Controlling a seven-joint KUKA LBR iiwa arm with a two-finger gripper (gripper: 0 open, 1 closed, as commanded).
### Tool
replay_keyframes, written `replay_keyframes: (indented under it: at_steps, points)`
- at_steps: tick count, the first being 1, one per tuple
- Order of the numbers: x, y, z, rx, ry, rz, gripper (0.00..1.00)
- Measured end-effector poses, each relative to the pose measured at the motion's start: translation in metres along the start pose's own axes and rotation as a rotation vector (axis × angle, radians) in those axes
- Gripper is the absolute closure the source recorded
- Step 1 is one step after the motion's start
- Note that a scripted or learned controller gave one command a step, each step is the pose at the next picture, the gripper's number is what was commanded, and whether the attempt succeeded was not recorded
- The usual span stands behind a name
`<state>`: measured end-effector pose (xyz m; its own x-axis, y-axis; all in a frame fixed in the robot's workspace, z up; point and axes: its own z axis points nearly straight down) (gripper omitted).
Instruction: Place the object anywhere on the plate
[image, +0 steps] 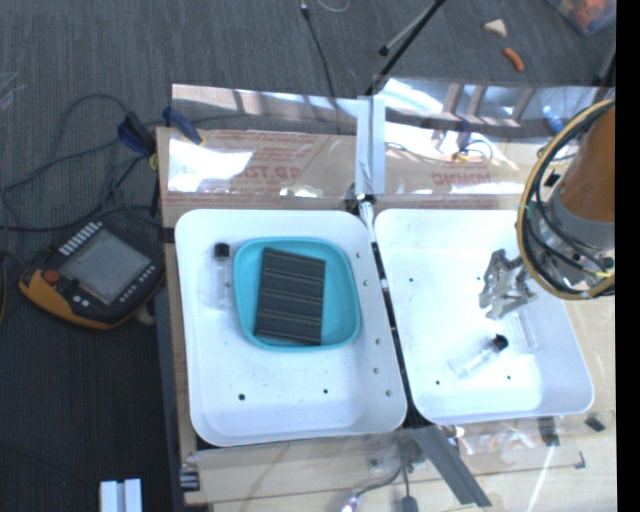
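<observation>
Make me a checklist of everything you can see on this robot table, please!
Surface: two white bins side by side, left bin and right bin.
Job's things: teal plate in the left bin, dark ribbed block lying on it.
Clutter: one clear vial left of the plate, another vial in the right bin.
Hand: hand over the right bin, above that vial; grip unclear.
Cables: black cables on the floor.
Surroundings: control pendant on grey carpet.

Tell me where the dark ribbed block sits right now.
The dark ribbed block lies flat on the blue plate in the left bin, with a black-capped vial just left of the plate.
</observation>
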<state>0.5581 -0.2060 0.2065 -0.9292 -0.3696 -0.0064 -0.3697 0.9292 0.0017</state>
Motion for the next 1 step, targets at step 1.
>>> replay_keyframes:
  at_steps: [1]
  points:
    - [0.0,0.0,0.0,0.0,0.0,0.0,0.0]
